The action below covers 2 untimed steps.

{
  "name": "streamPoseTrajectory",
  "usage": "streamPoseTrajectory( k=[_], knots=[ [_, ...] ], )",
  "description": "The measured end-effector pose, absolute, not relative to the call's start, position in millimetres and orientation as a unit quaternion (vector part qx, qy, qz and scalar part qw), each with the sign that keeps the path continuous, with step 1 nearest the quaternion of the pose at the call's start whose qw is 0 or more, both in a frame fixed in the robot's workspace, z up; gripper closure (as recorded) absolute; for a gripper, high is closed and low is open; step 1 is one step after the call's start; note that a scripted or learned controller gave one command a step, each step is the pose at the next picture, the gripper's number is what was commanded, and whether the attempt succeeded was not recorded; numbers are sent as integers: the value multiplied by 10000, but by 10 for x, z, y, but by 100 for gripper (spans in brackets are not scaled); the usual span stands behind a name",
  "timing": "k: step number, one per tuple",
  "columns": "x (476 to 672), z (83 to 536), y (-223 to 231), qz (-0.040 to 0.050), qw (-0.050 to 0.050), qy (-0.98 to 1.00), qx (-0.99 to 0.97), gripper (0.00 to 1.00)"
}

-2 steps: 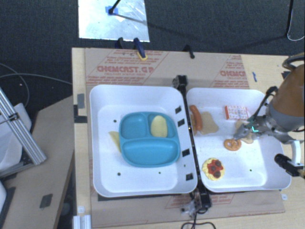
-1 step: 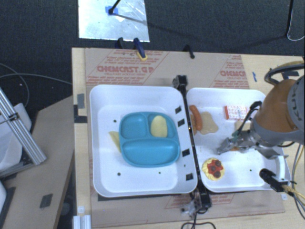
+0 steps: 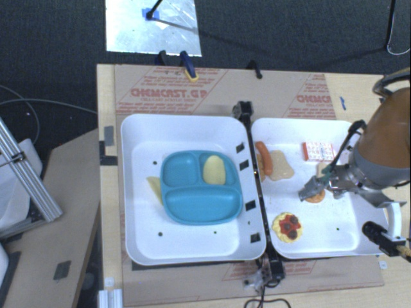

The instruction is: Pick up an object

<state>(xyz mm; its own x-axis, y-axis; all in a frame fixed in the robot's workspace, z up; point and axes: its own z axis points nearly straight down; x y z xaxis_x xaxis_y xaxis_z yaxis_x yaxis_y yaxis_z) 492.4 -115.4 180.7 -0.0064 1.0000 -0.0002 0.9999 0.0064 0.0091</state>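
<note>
Several toy foods lie in the right bin (image 3: 347,239): a hot dog (image 3: 263,158) by its left wall, a tan slice (image 3: 280,166) touching it, a red-checked packet (image 3: 318,151) farther back, a small pizza (image 3: 287,227) near the front, and a round orange piece (image 3: 314,197). Directly over that piece sits the claw (image 3: 313,190); whether it grips is unclear. Across the divider, the left bin (image 3: 138,172) holds a blue divided tray (image 3: 199,204) with a yellow lemon-like piece (image 3: 214,169) in one rear compartment.

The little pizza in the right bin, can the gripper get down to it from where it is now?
Probably yes. The pizza lies flat and by itself on the bin floor, nothing on top of it. The gripper hangs just above and to its right.
</note>
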Motion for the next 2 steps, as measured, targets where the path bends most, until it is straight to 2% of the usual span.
streamPoseTrajectory(
  k=[1,2],
  knots=[
    [4881,830,-1358,20,19,7063,7079,0],
    [4889,1900,-595,42,30,7114,7028,0]
  ],
)
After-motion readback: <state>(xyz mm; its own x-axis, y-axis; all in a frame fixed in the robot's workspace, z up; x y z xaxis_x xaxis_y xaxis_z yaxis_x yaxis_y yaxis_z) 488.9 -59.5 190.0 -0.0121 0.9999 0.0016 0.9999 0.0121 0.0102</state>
